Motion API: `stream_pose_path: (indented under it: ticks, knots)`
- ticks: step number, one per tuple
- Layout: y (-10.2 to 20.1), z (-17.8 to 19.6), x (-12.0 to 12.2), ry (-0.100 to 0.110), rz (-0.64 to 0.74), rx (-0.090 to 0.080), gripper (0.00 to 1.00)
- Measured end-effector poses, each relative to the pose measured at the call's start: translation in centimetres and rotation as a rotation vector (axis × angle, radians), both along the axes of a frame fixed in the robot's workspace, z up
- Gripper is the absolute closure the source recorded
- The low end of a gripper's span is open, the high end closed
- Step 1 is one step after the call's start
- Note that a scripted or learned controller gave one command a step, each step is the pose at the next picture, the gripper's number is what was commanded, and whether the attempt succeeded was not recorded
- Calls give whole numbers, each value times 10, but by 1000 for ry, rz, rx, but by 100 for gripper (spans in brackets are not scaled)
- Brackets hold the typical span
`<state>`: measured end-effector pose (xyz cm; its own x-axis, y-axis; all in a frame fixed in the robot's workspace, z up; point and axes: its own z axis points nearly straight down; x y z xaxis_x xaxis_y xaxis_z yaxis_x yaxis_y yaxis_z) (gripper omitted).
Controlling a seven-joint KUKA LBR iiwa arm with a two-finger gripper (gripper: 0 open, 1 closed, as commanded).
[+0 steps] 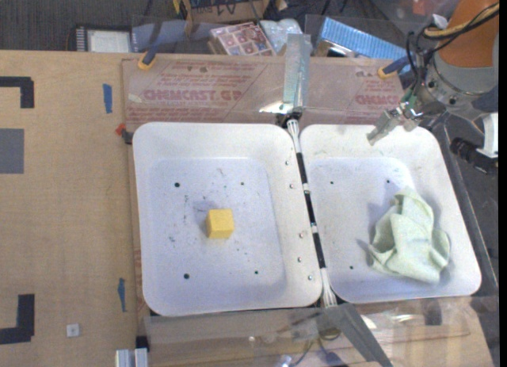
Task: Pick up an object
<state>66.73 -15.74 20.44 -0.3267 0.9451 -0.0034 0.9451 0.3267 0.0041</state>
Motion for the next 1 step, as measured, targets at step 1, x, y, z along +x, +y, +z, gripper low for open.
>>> stream_pose_path:
  ticks: [1]
  knots:
    - [-11, -3, 0, 0, -136, 0, 0]
